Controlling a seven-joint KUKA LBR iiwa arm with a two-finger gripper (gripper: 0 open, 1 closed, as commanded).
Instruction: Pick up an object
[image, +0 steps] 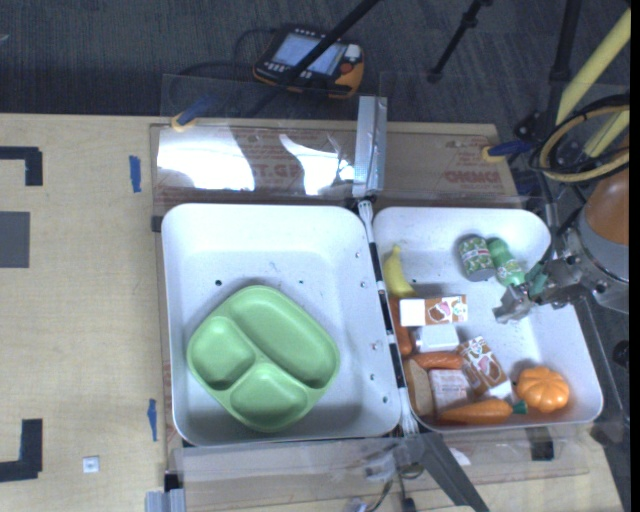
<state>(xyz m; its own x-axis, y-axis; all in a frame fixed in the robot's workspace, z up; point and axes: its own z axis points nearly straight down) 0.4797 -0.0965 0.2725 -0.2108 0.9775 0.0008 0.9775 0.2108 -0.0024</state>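
1. End effector (512, 303): I see it over the right-hand white bin (575, 345), near that bin's far right side, entered from the right. I cannot tell from this angle whether it is released or clenched; nothing shows in its grip.
2. Green-labelled small can (478, 255): lying on its side just beyond and to the left of the end effector, the closest item. I judge it rigid, light and smooth, so liable to roll; I would take it across the body, not the ends.
3. Small orange plastic pumpkin (543, 389): nearer the camera than the end effector, by the bin's near right corner. Likely hollow and hard; its rounded ribs could slip.
4. Orange carrot-shaped toy (475, 410): lying flat just left of the pumpkin.
5. Yellow toy banana (396, 272): well to the left of the end effector, against the dividing wall.
6. Small printed cartons (433, 312): left of the end effector, clustered mid-bin; light, with flat sides to grip.
7. Green three-compartment plastic tray (262, 356): far left, in the left-hand white bin (200, 240) on the worktop (80, 300).
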